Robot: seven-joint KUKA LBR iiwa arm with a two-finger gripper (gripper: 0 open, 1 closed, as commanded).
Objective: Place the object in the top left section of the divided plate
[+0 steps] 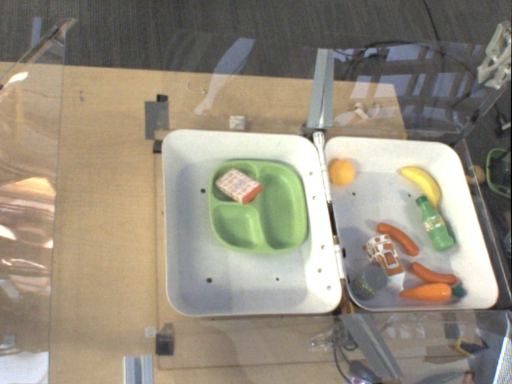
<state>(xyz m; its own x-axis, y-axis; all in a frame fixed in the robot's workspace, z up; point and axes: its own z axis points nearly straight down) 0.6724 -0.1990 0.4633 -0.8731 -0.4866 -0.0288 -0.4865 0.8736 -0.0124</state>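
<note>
Resting in the far left section of the green divided plate [276, 218], the small box [238, 186] looks placed; tool state I cannot tell.

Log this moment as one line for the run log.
box: top left section of green divided plate | left bin | banana, carrot: right bin

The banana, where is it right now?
The banana lies in the right bin, near its top right corner, just above the green bottle.

Green plate [276, 222]; red-and-white checked box [238, 186]; white bins [188, 214].
</note>
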